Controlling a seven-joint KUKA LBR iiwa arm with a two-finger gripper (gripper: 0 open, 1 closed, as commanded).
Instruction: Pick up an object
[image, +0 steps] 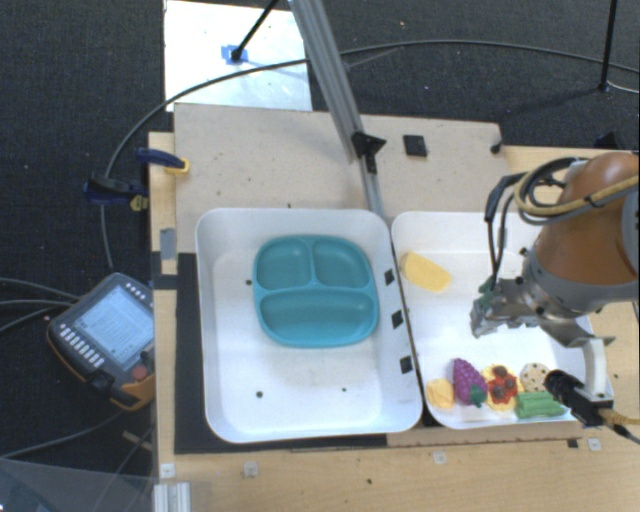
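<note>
The right bin (440, 225) holds a yellow piece (426, 272) near its upper left. Along its front edge lie a small yellow piece (439, 392), a purple grape bunch (466, 381), a red and yellow pizza-like piece (499, 382), a cookie-like disc (534, 376) and a green piece (538, 404). My gripper (490, 318) hangs over the middle of the right bin, above the row of toys and right of the yellow piece. Nothing shows between its fingers.
The left bin (225, 390) holds a teal divided plate (316, 290). A dark divider strip (395, 318) runs between the bins. A metal pole (335, 80) slants over the bench's back. A teach pendant (105, 335) lies left of the bench.
</note>
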